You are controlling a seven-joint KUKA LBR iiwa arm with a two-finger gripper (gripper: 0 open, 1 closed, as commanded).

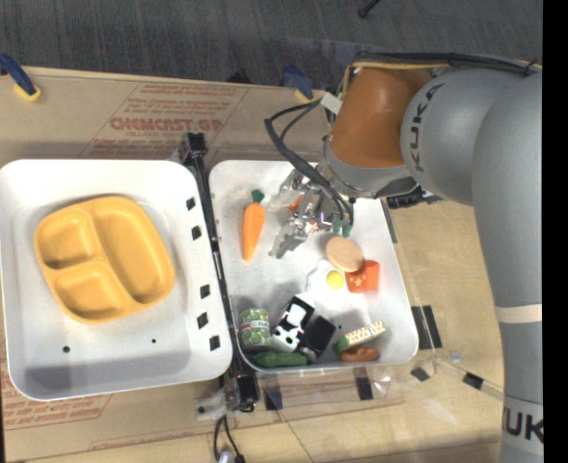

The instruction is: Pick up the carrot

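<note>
The grey arm point(476, 152), smooth and cylindrical with a glossy orange band point(375, 114) above the wrist, enters from the right and bends down over the right-hand bin. Beneath it a brown cardboard sheet point(148, 114) with red printing covers the bench and carries two shallow white bins with rounded corners, side by side. The left bin point(33, 355) holds a yellow plastic tray point(103, 257), a rounded rectangle moulded into three compartments. The right bin point(385, 307) holds the small objects. The gripper point(298, 222), a cluster of metallic parts and dark cables, hangs low over the upper middle of this bin; whether it is released or clenched cannot be told, since its tip is blurred. The carrot point(252, 230), a smooth orange taper with a small green top, lies on the bin floor in the upper left part of the right bin, green end uppermost in the view, just left of the gripper and apart from it. To the lower right of the gripper lie a round tan disc point(343, 254), a red block point(365, 278) and a small yellow piece point(334, 280), close together. Along the near wall lie a green patterned can point(256, 327), a black-and-white toy point(301, 331), a dark green elongated object point(279, 359) and a small yellowish piece point(364, 336).
</note>
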